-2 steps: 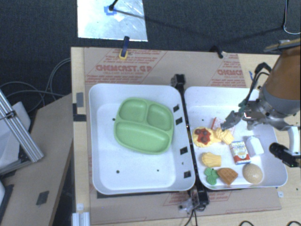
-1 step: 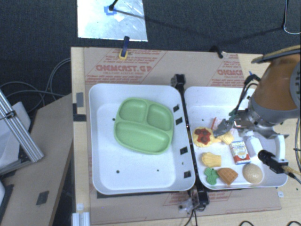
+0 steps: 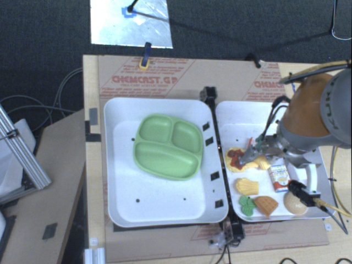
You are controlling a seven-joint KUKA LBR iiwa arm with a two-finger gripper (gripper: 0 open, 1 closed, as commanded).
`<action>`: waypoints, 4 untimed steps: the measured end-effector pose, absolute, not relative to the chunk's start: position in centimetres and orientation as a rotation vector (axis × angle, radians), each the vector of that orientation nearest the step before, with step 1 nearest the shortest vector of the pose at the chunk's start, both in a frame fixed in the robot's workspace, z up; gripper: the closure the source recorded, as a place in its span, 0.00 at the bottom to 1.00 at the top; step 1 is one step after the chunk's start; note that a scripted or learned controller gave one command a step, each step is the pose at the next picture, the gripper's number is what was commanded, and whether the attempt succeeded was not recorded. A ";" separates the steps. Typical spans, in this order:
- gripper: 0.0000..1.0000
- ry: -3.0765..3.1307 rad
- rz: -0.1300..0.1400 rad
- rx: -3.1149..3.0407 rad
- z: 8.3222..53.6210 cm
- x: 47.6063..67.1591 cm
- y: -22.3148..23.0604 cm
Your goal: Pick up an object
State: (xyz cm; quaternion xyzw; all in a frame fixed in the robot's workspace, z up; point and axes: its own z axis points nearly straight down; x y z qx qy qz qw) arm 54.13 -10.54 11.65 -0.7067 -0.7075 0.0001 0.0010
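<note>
Camera view: beside the left bin holding a green tray, the right bin holds toy foods; the gripper, grip state unclear, sits low over a red piece near the divider.

Tray in left bin; toys in right bin.
</note>
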 end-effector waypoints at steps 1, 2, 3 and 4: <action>0.00 -2.224 -0.010 -2.221 8.9 54.5 -10.5; 1.00 -2.229 -0.020 -2.222 10.1 54.7 -10.3; 1.00 -2.227 -0.004 -2.221 14.6 54.3 -10.5; 1.00 -2.230 -0.006 -2.222 20.7 54.9 -11.2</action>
